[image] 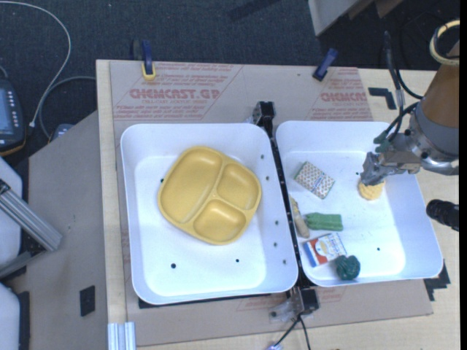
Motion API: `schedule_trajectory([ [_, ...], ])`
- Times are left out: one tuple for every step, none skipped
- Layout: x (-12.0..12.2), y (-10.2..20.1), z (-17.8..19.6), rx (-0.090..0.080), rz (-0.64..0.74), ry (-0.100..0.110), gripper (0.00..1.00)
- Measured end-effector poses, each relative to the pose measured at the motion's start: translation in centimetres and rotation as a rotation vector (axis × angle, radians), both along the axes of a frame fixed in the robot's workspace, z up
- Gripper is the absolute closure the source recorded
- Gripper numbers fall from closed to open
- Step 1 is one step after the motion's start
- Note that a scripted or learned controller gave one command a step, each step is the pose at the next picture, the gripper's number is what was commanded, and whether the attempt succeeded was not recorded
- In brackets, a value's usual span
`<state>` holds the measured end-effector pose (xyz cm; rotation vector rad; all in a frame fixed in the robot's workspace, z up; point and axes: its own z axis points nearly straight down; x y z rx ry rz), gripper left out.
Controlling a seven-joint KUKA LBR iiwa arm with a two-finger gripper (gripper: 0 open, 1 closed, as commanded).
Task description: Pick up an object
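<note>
My gripper (373, 175) reaches in from the right and hangs low over the right bin (408, 265), directly above a small yellow round object (371, 191) near the bin's far right. The gripper's tips touch or nearly touch the top of that object. Other objects lie in the same bin: a patterned packet (314, 179), a green bar (323, 222), a red, white and blue packet (325, 249), a dark green lump (347, 267) and a thin tan stick (298, 216) along the left wall.
The left bin (146, 268) holds a yellow divided plate (210, 194). A black clamp (263, 112) sits at the far end of the seam between the bins. Cables and arm parts crowd the upper right.
</note>
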<state>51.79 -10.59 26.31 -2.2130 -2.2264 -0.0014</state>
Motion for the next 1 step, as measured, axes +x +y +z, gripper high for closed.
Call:
schedule_trajectory([
  [-0.43, 5.81, -1.81, 0.001, 0.001, 0.002, 1.0],
])
